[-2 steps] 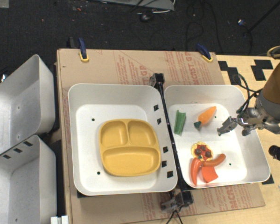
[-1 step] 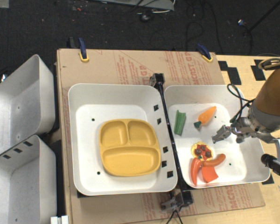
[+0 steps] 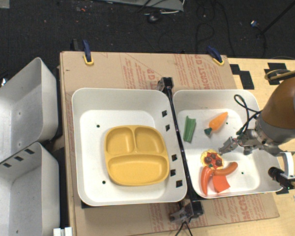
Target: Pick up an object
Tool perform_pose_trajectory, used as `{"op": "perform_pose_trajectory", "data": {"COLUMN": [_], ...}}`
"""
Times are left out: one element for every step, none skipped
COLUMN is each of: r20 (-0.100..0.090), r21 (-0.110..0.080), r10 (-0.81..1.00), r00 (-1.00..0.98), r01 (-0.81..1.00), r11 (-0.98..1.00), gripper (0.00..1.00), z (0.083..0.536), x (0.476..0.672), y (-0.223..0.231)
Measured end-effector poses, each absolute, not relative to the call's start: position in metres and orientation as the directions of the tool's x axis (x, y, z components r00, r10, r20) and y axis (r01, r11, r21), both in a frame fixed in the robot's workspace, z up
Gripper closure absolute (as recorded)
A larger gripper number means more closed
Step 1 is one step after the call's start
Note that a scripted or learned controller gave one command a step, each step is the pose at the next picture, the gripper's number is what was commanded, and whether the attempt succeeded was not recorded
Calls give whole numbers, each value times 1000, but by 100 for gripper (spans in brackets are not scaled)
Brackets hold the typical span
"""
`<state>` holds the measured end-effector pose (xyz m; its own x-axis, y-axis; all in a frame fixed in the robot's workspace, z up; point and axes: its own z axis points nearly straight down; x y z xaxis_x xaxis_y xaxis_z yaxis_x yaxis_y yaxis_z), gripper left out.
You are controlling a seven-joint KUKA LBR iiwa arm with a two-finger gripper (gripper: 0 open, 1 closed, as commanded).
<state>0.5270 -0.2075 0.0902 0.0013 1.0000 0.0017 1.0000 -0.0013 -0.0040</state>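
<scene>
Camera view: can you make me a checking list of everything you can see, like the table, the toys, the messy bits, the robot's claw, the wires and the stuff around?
Surface: cardboard-topped bench bearing left bin and right bin.
Job's things: in the right bin, green piece, toy carrot, small pizza, sausage, red pepper, orange block.
Clutter: yellow divided plate in the left bin.
Grippers: gripper low over the right bin, beside the pizza; nothing seen between its fingers.
Cables: black cable looping over the right bin's rim.
Surroundings: spare white bins at left; dark floor.
</scene>
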Motion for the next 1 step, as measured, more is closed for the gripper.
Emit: {"op": "perform_pose_trajectory", "data": {"r20": [0], "r21": [1], "r10": [1000], "r00": [2], "r01": [1000], "r11": [-2], "gripper": [100], "z": [102], "x": [528], "y": [-208]}}
